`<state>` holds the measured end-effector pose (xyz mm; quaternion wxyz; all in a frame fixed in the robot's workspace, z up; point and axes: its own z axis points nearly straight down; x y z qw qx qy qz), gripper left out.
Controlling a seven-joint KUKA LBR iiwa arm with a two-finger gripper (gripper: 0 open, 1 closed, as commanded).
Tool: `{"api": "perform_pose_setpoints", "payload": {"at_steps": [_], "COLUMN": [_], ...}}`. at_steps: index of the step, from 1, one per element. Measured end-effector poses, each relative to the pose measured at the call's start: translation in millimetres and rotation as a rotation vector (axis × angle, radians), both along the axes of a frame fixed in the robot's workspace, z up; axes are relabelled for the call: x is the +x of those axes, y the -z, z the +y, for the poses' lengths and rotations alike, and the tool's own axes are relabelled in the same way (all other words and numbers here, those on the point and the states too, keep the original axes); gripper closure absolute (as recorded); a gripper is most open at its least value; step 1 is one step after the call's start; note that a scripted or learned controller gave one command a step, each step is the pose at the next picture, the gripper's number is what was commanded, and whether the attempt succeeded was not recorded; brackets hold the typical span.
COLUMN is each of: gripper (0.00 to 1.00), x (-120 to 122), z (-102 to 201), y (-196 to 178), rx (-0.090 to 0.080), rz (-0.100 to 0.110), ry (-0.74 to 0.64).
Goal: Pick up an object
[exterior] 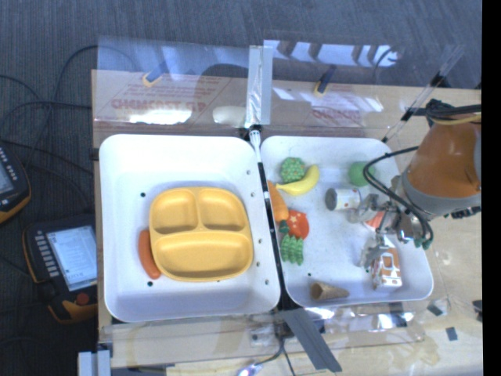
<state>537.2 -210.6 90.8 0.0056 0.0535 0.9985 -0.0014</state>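
My gripper (pixel 383 268) hangs low over the right side of the right bin (pixel 344 149), with the arm's orange band (pixel 445 163) above it at the right edge. Left of the gripper, along the bin's left side, lie a green broccoli (pixel 292 168), a yellow banana (pixel 303 182), an orange carrot (pixel 278 204), a red tomato (pixel 297 224) and a green bunch (pixel 292 249). A brown cone (pixel 327 291) rests near the front wall. A green ball (pixel 358 172) sits at the back, partly behind cables. I see nothing held.
The left bin (pixel 125 163) holds a yellow divided plate (pixel 202 233) with a red-orange sausage (pixel 146 254) beside its left rim. A ridge (pixel 266 210) separates the two bins. Black cables (pixel 391 190) loop near the wrist.
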Motion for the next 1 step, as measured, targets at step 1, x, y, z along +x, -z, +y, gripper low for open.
{"api": "perform_pose_setpoints", "payload": {"at_steps": [1], "gripper": [0.0], "x": [-45.8], "z": [-11.5], "y": [-1.2], "rx": [-0.002], "rz": [-0.009], "ry": [-0.062]}}
